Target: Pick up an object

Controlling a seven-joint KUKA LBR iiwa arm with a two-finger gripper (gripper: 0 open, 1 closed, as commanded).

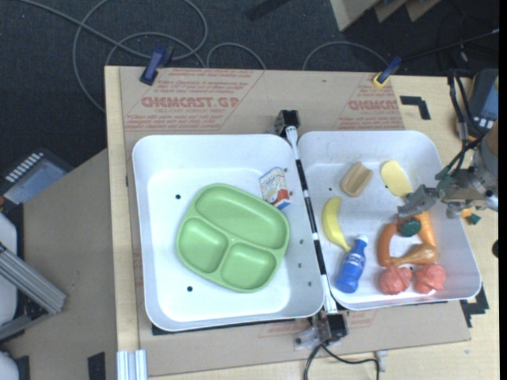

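From the camera view, two shallow white bins are seen side by side on a worktop [238, 93] covered with printed brown board. The left bin [154, 165] holds a green divided plate [231, 237] with three compartments, lying near its centre. A small white carton [275, 187] with red and blue print is seen at the plate's 1 o'clock edge, tilted and touching or just overlapping the rim.

The right bin [372, 142] carries the smaller things. A tan bread-like piece [356, 179] lies toward 12 o'clock of that bin, with a yellow lemon-like piece [395, 177] just beside it at 3 o'clock. A banana [334, 222] is laid near the bin's 9 o'clock wall, and a blue bottle [352, 265] with a white cap lies tilted just below it, toward 7 o'clock. Two red strawberry-like pieces [412, 279] are seen at 5 o'clock, close together. Orange curved pieces [405, 247] are gathered just above them, one of them capped in dark green.

The arm is seen entering from 3 o'clock. The jaws [417, 203] are held over the right bin's 3 o'clock side, directly above the orange pieces and the green-topped one. Whether the jaws are open or closed cannot be told, since the fingers are blurred against the objects beneath. Nothing is clearly seen gripped between them.
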